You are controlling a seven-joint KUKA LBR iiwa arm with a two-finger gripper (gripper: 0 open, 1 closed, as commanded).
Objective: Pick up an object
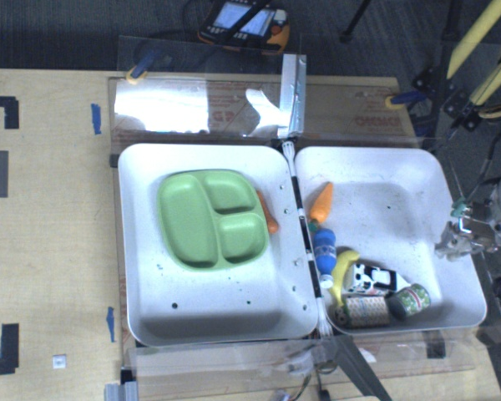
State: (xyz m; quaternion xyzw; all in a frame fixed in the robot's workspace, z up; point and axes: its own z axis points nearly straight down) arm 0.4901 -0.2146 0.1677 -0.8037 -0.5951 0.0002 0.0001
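You see the gripper [466, 239] poised at the right wall of the right bin [401, 182], and nothing shows between its fingers; how far apart they stand you cannot tell at this size.

Every loose object in that bin lies away from the gripper toward the divider shared with the left bin [142, 249]. Nearest the gripper, down toward the bin's front edge, lies a green can [411, 300], its long axis running roughly side to side. Touching it on the divider side is a mesh cylinder [366, 309], and just behind that a black-and-white item [371, 278]. Further toward the divider, a banana [343, 272] lies with its long axis front to back, and a blue bottle [323, 247] rests against the divider. An orange carrot [321, 201] sits behind the bottle, tilted, well apart from the gripper.

Count six objects in the right bin, one of each. The left bin holds one green tray [210, 218] and one small orange piece [269, 215] wedged between the tray and the divider.

Judged from this, the can is your closest candidate: the coming move would go from the gripper forward and toward the divider.
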